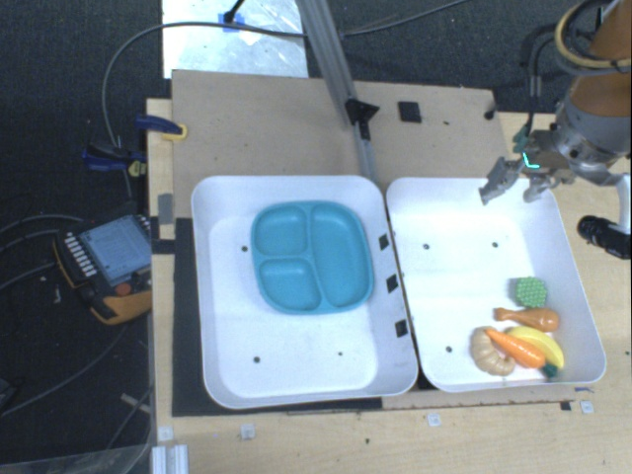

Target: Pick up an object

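My gripper hangs over the far edge of the right bin, its two grey fingers spread apart with nothing between them. Toy food lies in that bin's near right corner, well away from the gripper: a green textured piece, a brown drumstick, a yellow banana, an orange carrot and a tan pastry. They touch one another in a small heap.
The left bin holds a blue divided plate. A grey pole slants across the cardboard behind the bins. Cables, clamps and a small device sit off the bench to the left.
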Available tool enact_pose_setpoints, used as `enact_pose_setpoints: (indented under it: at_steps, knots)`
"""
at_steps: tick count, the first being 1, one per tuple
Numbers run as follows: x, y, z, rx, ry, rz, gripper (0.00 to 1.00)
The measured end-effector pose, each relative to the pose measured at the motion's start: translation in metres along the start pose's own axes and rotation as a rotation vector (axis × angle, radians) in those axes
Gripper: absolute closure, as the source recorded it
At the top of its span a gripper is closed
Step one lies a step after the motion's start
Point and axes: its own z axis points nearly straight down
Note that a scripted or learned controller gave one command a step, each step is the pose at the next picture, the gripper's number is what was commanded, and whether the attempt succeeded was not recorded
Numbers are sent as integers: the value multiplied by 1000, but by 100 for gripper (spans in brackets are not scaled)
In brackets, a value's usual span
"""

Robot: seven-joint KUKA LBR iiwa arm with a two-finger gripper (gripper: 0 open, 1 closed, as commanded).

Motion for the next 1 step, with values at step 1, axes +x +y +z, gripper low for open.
enact_pose_setpoints:
  at_steps: [1]
  knots:
    - [0, 1, -1, -3, 0, 0, 0]
